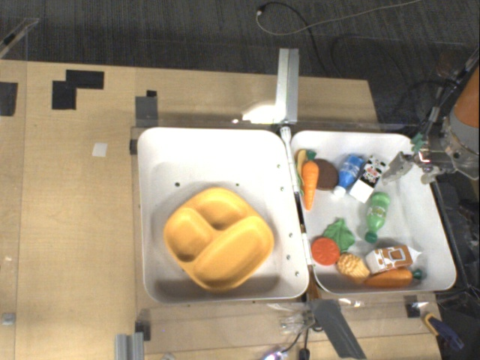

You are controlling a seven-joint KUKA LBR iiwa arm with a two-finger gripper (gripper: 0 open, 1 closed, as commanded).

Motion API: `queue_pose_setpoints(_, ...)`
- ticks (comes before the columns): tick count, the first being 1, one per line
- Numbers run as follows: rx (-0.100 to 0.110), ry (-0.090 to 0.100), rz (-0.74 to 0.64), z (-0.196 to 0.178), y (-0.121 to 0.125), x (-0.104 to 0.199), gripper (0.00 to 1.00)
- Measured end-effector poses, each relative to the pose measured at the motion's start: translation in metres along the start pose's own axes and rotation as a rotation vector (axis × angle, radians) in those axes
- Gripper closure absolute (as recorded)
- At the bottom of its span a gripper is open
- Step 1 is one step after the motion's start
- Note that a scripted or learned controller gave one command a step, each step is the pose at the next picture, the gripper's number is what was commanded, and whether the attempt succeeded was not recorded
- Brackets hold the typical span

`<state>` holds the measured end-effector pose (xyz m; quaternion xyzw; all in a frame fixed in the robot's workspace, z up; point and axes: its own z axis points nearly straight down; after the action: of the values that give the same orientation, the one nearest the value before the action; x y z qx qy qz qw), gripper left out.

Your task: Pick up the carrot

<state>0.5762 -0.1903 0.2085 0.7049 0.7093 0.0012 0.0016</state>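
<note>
We see the left bin holding a big yellow divided dish, and the right bin crowded with small toys. The arm is cut off at the right edge, its gripper above the bin's upper right; whether it is released or clenched we cannot tell. The carrot, orange and tapered with a green top, lies against the right bin's left wall, tip pointing down, touching a dark brown item we cannot identify.
</note>
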Motion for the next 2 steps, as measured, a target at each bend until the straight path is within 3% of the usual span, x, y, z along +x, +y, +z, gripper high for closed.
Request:
queue_pose_setpoints(1, -0.002, 0.0, -0.1, 0.007, 0.015, 0.04, 0.0)
queue_pose_setpoints(2, -0.003, 0.001, 0.249, -0.157, 0.033, 0.154, 0.0)
